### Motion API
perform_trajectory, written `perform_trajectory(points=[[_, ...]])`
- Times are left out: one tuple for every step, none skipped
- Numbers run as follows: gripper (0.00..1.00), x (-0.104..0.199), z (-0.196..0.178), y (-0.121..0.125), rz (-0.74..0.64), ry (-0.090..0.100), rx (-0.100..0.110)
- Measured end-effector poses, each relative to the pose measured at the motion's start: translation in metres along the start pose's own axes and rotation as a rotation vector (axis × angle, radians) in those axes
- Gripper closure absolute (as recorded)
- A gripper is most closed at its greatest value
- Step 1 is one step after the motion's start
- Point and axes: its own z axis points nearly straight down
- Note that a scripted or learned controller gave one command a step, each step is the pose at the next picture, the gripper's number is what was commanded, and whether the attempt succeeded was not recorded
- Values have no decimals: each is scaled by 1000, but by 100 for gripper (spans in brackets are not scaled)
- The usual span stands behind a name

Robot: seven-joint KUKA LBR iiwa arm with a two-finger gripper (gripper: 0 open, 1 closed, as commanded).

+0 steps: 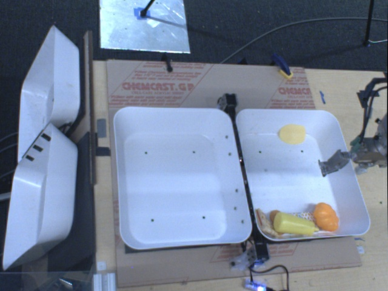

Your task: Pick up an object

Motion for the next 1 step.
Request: perform_trajectory(points=[[0,0,-2,1,-1,-1,-4]])
